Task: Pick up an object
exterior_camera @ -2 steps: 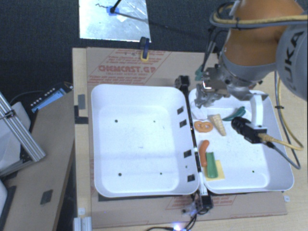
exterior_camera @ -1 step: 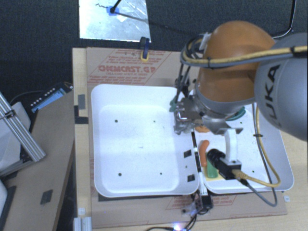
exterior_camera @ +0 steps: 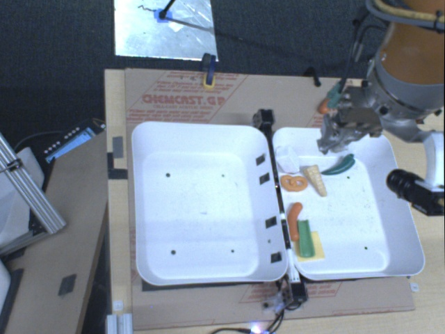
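Pincer [exterior_camera: 338, 139]: hanging over the far left corner of the right bin [exterior_camera: 396, 263], beside the green curved piece [exterior_camera: 340, 164]; nothing is showing in its grip, and whether it is released or clenched I cannot tell from this slant.

Progress: judging by the layout, the pick is not yet happening; every object is lying on the bin floor, so the descent, the grasp and the lift are all remaining.

Nearest objects: a yellow flat square [exterior_camera: 315, 245] is lying under a straight green stick [exterior_camera: 304, 233], with an orange-red sausage shape [exterior_camera: 294, 212] touching the stick's upper end; all look like smooth moulded plastic.

Middle objects: an orange ring-like pretzel shape [exterior_camera: 293, 183] is sitting just beside a pale tan wedge [exterior_camera: 316, 178] with a ridged look.

Farther objects: the green curved piece, glossy and pepper-like, is resting just beyond the wedge, closest to the pincer; a whitish lump [exterior_camera: 288, 160] is blending into the bin near the divider.

Left bin [exterior_camera: 201, 207]: a shallow white tray with rounded corners and dark specks on its floor.

Table [exterior_camera: 188, 92]: a printed brown cardboard sheet is lying under both bins.

Arm [exterior_camera: 410, 54]: grey with an orange band, reaching in from the right.
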`<state>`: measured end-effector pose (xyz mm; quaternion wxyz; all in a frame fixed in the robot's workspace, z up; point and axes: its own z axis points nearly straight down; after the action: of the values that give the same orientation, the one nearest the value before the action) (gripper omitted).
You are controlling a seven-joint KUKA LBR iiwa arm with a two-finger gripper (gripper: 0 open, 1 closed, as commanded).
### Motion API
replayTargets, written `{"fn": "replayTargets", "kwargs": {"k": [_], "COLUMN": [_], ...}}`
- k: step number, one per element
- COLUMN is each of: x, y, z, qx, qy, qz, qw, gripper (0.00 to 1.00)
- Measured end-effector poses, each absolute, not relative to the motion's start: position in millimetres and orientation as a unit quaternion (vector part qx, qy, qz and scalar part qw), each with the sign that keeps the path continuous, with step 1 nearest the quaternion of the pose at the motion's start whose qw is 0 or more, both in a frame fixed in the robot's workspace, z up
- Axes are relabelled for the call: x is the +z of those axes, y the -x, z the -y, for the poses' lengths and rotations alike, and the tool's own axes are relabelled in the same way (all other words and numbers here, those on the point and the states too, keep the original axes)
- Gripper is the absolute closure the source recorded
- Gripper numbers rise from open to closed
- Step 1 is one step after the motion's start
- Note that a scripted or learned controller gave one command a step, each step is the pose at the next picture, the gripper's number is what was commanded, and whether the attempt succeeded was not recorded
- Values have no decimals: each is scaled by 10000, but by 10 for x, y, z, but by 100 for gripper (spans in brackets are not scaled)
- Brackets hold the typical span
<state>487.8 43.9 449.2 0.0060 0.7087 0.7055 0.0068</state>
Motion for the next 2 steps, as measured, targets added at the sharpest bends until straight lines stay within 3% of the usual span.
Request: {"fn": "replayTargets", "kwargs": {"k": [1,2], "x": [4535,4608], "y": [-5415,-5790], "z": [-868,-1219], "qx": [23,22], "qy": [-7046,-7046], "qz": [-7096,-7096], "qw": [16,13], "gripper": [100,100]}}
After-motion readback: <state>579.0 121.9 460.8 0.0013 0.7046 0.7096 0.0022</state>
